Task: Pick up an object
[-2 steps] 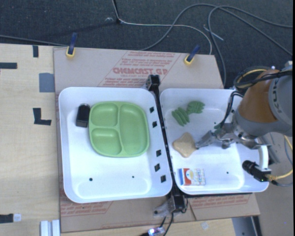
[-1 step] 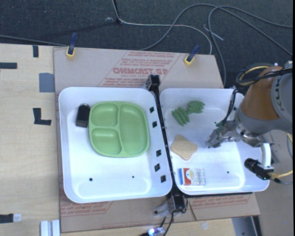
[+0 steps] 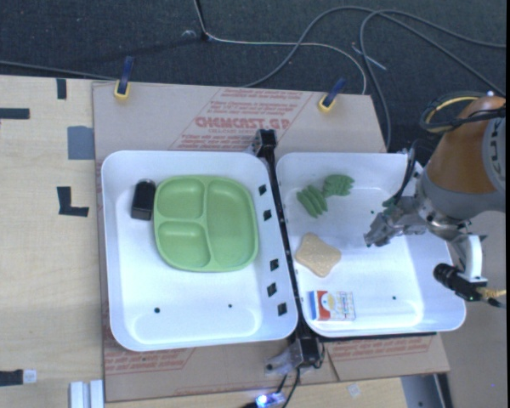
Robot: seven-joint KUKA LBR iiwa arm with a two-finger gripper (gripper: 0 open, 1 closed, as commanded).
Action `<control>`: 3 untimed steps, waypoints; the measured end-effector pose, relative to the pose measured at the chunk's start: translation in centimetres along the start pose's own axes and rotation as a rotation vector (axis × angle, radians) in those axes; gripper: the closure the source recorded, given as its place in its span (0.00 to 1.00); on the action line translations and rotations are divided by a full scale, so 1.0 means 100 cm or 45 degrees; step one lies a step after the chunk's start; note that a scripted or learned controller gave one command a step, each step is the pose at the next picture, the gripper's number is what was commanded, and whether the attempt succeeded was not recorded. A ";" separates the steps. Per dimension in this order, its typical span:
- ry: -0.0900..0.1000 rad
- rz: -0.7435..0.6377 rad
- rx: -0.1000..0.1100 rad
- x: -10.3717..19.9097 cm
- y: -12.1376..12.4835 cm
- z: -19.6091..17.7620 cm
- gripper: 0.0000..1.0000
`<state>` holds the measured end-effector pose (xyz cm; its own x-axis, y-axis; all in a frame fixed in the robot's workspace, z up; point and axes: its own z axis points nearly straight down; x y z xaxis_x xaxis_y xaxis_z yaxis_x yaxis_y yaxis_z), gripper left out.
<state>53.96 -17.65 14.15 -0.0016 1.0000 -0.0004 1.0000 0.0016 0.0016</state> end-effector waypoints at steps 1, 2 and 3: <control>-0.002 0.000 -0.003 -0.004 0.010 -0.051 1.00; -0.001 0.000 -0.001 -0.004 0.011 -0.086 1.00; 0.002 -0.006 0.001 0.057 0.024 -0.090 1.00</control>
<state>56.33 -11.96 23.15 -0.0066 1.0000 0.0008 1.0000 0.0066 0.0005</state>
